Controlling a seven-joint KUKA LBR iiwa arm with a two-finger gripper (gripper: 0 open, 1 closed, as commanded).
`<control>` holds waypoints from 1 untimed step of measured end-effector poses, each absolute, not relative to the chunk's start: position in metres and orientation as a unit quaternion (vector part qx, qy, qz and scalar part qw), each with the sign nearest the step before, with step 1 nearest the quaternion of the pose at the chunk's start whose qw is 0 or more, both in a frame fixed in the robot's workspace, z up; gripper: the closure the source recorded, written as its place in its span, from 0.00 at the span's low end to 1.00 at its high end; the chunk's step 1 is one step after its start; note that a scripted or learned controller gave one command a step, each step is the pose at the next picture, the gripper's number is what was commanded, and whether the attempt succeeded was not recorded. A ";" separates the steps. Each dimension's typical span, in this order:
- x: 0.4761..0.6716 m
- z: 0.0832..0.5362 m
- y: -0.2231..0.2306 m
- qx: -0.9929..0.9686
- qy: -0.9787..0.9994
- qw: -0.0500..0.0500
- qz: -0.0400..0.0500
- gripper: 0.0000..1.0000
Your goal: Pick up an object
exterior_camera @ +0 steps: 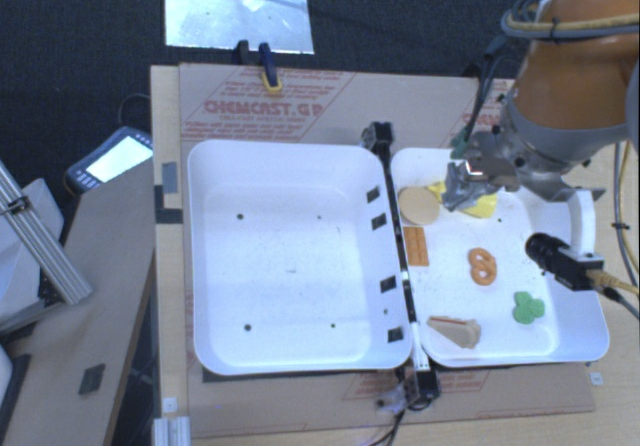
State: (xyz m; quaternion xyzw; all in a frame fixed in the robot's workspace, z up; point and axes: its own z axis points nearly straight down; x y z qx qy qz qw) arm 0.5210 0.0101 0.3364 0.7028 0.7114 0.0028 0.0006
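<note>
The right bin (580,339) holds several small items. My gripper (462,196) hangs low over its far part, right above a yellow piece (485,205) that peeks out beneath it. A tan round disc (417,205) lies just left of the gripper. An orange rectangular block (416,248) lies near the divider. An orange pretzel shape (482,266) sits mid-bin, a green lump (527,308) at the right, and a tan wedge (456,331) near the front edge.
The left bin (215,334) is beside the right one, split off by a black-clipped divider (392,244). A black cylinder fixture (556,260) juts over the right bin's right rim. A handheld device (110,162) rests at the left.
</note>
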 end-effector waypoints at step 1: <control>0.519 0.380 0.079 0.703 0.711 0.001 0.004 1.00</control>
